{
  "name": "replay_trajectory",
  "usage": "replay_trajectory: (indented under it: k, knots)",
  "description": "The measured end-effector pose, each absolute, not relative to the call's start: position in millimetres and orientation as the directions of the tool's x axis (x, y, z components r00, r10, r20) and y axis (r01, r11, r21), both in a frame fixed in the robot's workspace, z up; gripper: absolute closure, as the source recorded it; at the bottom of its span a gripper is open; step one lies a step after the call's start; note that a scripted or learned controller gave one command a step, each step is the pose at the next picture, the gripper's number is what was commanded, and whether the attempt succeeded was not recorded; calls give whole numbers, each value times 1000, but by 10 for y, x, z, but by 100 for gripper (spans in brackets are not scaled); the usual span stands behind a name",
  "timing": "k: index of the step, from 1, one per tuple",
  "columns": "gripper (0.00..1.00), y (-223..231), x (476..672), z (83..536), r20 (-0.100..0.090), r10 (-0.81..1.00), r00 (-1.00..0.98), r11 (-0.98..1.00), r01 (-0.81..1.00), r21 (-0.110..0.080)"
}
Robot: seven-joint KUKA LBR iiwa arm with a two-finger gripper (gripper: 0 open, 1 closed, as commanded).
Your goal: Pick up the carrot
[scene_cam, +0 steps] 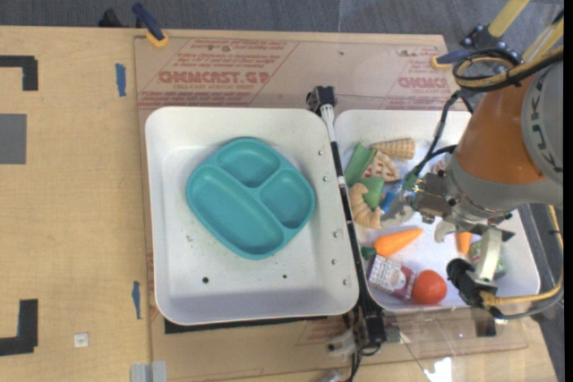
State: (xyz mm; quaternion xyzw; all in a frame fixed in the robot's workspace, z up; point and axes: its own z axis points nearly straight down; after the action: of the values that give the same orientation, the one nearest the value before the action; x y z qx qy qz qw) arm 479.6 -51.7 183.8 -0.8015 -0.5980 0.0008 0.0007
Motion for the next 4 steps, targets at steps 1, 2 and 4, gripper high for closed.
replay_trajectory:
  k: [1,2,4]
  knots:
    - [0,-914,4859,1222,6,964,265,-265,964,5]
    - [0,-920,4847,900,6,961,277,-277,961,12]
    - [0,-990,4841,900,-8,971,-239,239,971,13]
